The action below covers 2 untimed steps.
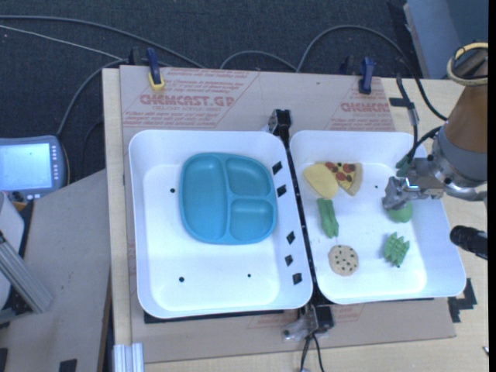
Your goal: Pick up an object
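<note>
My gripper [396, 198] hangs low over the right side of the right bin [434, 279], at the end of the grey arm with its orange band [471, 118]. Directly below it, partly hidden by it, lies a small round green object [401, 215]. The same bin holds a pizza slice [346, 174], a yellow piece [318, 180], a long green pod [328, 217], a chocolate-chip cookie [342, 260] and a leafy green piece [396, 249]. I see nothing lifted off the bin floor.
The left bin [155, 239] holds a blue sectioned plate [229, 198]. A black divider strip [288, 208] runs between the bins. Blue clamps [155, 72] hold the board at the back. A small screen [29, 163] stands off the bench to the left.
</note>
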Each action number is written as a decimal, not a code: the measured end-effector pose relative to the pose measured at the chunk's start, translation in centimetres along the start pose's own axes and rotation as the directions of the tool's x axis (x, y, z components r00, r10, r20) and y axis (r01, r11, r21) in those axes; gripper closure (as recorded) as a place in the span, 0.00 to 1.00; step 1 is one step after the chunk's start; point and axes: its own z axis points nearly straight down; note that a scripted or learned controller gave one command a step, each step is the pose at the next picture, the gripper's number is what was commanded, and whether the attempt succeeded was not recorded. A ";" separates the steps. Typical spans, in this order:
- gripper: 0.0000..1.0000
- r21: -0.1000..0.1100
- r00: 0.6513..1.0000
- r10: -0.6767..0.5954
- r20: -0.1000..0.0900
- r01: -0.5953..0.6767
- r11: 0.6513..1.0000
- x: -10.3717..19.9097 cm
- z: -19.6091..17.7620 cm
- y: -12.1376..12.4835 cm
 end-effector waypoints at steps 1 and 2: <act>1.00 -0.005 1.000 -0.001 0.002 0.001 1.000 4.9 -0.9 1.2; 1.00 -0.005 1.000 -0.001 0.002 0.001 1.000 9.8 -1.7 2.1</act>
